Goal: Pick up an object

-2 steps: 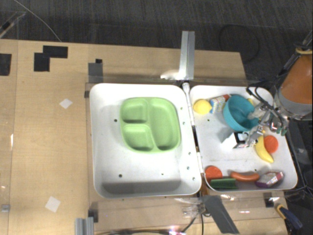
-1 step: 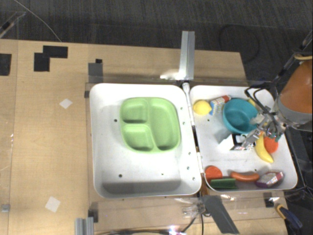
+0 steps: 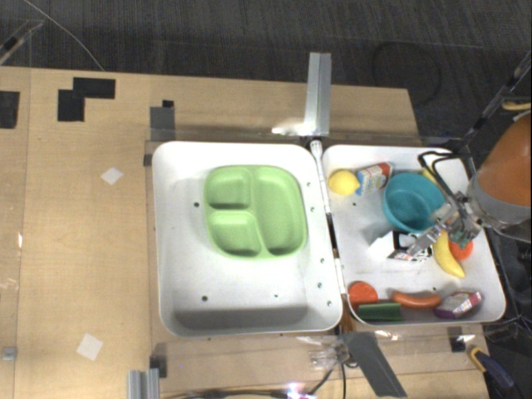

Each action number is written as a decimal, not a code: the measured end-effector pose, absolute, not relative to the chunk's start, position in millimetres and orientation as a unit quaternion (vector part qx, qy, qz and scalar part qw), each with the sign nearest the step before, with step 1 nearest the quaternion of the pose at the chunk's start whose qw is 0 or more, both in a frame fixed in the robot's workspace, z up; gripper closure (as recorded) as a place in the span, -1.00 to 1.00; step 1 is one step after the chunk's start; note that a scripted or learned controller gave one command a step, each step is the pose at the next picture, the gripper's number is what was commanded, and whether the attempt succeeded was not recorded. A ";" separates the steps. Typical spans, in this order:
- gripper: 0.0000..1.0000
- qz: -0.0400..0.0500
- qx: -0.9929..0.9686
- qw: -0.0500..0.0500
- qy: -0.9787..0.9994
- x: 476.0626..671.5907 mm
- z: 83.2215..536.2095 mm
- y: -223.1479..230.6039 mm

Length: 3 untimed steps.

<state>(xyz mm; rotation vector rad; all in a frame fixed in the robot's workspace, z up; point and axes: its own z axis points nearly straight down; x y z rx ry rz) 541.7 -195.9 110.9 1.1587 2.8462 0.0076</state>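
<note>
The arm (image 3: 505, 177) reaches in over the right bin (image 3: 499, 306), and its gripper (image 3: 445, 227) sits low among a tight knot of toys: the teal cup (image 3: 411, 199) to its left, the yellow banana (image 3: 450, 258) just below it, a small orange piece (image 3: 462, 250) touching the banana, and a black-and-white carton (image 3: 405, 246) beside the cup. Whether the claw is released or clenched cannot be told from this slanted view, and nothing can be made out gripped in it, so no object counts as picked yet. The likeliest candidates, the cup and the banana, both lie in the middle of the right bin, right by the tool. The main risk is crowding: closing here could pinch the cup's rim together with the banana, or catch only an edge, and a thin rim hold would probably slip on the lift. The cup's rounded wall could also squirt sideways and knock the carton or the yellow ball (image 3: 342, 182) nearby. The things along the near wall, an orange disc (image 3: 362, 293), a green block (image 3: 379, 311), a sausage (image 3: 418, 299) and a purple toy (image 3: 460, 305), lie apart from the tool. The left bin (image 3: 179, 248) holds a green divided tray (image 3: 253, 210).
</note>
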 end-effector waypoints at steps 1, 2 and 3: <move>-1.00 0.010 0.429 0.026 0.903 541.3 109.9 -199.6; -1.00 0.013 0.490 0.019 0.871 549.8 108.7 -196.4; -1.00 0.015 0.531 0.017 0.847 555.8 108.6 -195.5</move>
